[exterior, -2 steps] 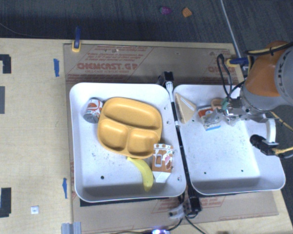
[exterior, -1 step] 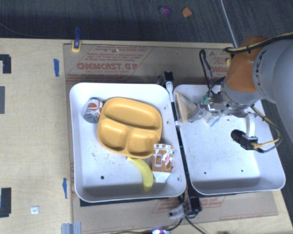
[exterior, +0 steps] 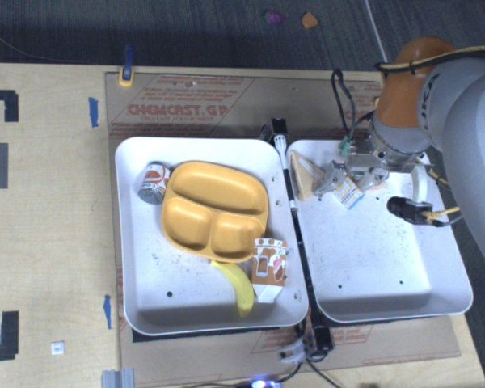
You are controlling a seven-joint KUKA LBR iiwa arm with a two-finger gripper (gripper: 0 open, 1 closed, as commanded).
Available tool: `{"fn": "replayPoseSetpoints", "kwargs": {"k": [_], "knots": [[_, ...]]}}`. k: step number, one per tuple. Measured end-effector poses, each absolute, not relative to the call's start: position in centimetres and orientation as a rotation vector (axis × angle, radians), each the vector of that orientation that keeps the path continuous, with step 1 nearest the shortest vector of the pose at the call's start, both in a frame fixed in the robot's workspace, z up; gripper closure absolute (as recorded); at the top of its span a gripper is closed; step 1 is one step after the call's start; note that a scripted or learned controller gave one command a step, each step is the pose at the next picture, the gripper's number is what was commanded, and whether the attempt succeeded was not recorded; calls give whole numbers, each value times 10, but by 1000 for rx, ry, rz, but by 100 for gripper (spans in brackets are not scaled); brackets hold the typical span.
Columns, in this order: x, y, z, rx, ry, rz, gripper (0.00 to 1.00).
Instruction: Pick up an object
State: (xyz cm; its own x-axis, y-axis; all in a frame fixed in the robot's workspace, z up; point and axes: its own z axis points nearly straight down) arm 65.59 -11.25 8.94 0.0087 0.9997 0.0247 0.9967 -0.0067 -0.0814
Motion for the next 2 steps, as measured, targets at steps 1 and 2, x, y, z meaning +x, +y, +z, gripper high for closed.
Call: {"fn": "replayPoseSetpoints", "kwargs": {"k": [1, 2], "knots": [[653, -127, 98, -2192, -2167, 93, 100], [594, -77, 185, -2220, -2222, 0, 100]]}}
